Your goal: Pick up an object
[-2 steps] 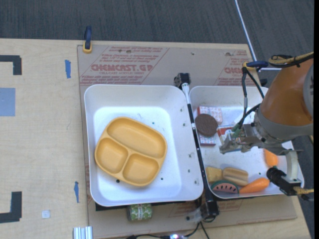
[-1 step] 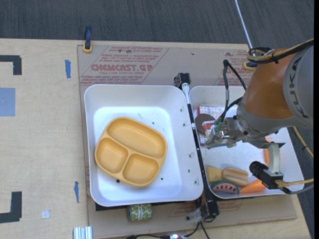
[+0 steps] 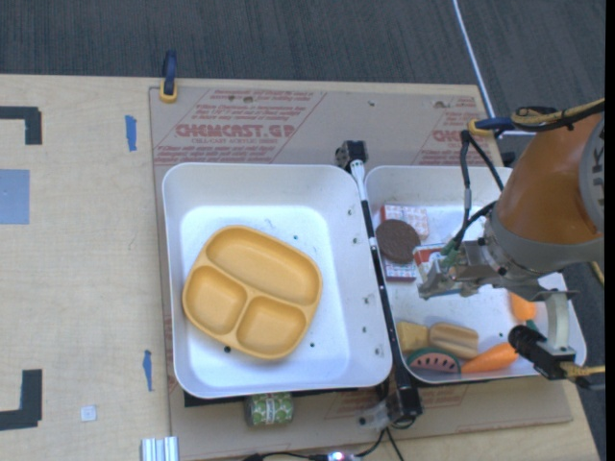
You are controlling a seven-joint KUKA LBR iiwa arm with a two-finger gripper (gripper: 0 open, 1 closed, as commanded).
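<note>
The right bin (image 3: 434, 177) holds several small objects: a brown round cookie (image 3: 395, 238) on a red-and-white packet (image 3: 402, 221), a tan bread-like piece (image 3: 453, 337), a pale yellow piece (image 3: 411, 334), a watermelon slice (image 3: 432, 361) and an orange carrot (image 3: 491, 357). My gripper (image 3: 437, 279) hangs over the middle of this bin, just right of the cookie and above the bread piece. I see nothing clearly held in it.
The left bin (image 3: 178, 200) holds a yellow three-compartment plate (image 3: 252, 291). A green can (image 3: 271, 409) lies outside the bins at the front. The grey and orange arm (image 3: 553, 200) covers the right bin's right side. A black clamp (image 3: 352, 152) sits between the bins at the back.
</note>
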